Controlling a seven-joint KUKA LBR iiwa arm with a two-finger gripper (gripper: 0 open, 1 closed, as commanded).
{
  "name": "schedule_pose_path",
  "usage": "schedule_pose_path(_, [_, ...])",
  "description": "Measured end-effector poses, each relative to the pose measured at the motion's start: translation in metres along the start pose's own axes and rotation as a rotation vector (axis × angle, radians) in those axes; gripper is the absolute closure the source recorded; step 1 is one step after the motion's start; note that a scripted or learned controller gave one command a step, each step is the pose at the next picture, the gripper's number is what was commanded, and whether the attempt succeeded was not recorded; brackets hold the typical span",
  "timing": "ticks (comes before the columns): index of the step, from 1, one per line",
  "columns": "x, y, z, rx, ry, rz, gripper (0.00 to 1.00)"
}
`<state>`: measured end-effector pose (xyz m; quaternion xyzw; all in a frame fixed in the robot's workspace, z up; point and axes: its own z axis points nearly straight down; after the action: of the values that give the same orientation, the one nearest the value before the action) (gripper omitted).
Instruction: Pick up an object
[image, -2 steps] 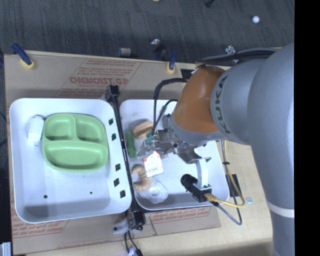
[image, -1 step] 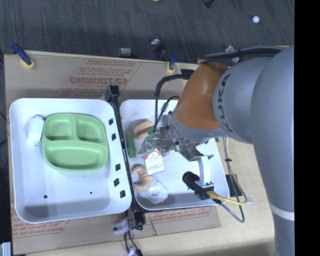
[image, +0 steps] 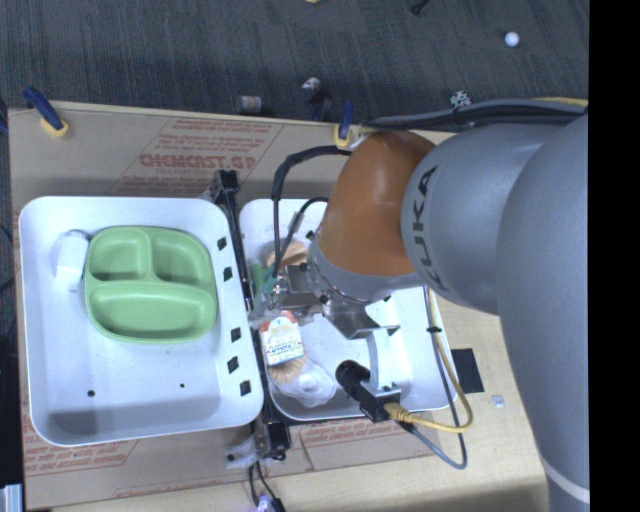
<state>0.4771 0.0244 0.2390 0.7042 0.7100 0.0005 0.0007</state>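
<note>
The arm's orange band (image: 375, 205) and grey wrist hang low over the right bin (image: 425, 395) and cover most of it. The gripper (image: 290, 290) reaches down at the bin's left side, among small items. Just below it lies a packet with a red and white label (image: 283, 340), then a round tan biscuit-like item (image: 291, 372) and a white cup-like piece (image: 312, 387). A brown item (image: 292, 255) and a green bit (image: 272, 262) peek out above the gripper. The arm hides the fingers.
The left bin (image: 60, 400) holds a green divided plate (image: 150, 282) and a small white object (image: 70, 257) at its upper left. A black divider strip (image: 238, 300) runs between the bins. Cables (image: 440, 425) trail off the wrist over the right bin's lower edge.
</note>
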Motion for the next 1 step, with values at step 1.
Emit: schedule_pose_path(1, [0.0002, 0.0011, -0.0104, -0.003, 0.0, -0.006, 1.0])
